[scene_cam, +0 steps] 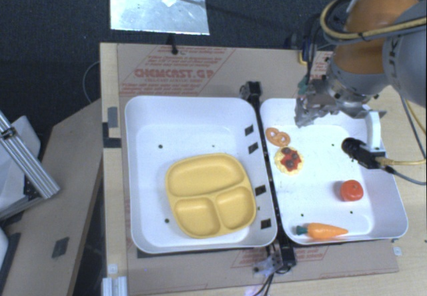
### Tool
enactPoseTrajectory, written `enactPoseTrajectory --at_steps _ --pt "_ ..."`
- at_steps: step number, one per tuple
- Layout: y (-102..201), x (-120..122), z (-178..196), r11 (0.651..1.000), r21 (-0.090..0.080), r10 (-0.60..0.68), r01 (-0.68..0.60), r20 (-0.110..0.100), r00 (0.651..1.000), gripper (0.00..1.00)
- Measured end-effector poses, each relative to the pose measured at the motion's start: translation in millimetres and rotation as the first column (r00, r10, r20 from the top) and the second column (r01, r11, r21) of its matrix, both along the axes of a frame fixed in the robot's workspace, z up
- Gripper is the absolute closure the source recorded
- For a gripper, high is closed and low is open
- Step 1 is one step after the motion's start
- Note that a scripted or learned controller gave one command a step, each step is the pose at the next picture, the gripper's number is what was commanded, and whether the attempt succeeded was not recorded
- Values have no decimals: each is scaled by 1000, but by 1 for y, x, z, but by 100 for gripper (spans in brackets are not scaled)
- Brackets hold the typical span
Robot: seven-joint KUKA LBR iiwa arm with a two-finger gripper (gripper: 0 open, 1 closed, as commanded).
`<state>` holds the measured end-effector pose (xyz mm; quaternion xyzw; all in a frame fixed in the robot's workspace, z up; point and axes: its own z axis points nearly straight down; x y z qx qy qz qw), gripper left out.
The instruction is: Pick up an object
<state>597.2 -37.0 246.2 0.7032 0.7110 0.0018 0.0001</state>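
The tool [308, 113] hangs over the far edge of the right bin [387, 175], near its far-left corner; from this slant I cannot tell how its jaws stand, and nothing shows in its hold. The nearest thing to it is a pretzel [277, 136], a small looped brown piece lying flat just nearward and a little left of the tool. Just beyond that, toward the near edge, lies a small pizza [289, 160], a flat yellow round with red dots. A smooth red tomato [351, 190] sits toward the right side, and a carrot [322, 230] lies along the near edge, long axis parallel to it. The left bin [143, 121] holds a glossy yellow tray [210, 193] with three sections.
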Motion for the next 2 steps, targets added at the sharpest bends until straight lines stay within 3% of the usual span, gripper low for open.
enactPoseTrajectory --at_steps 2 --pt "114 -6 5 1000 0 0 0 -1 1000 100"
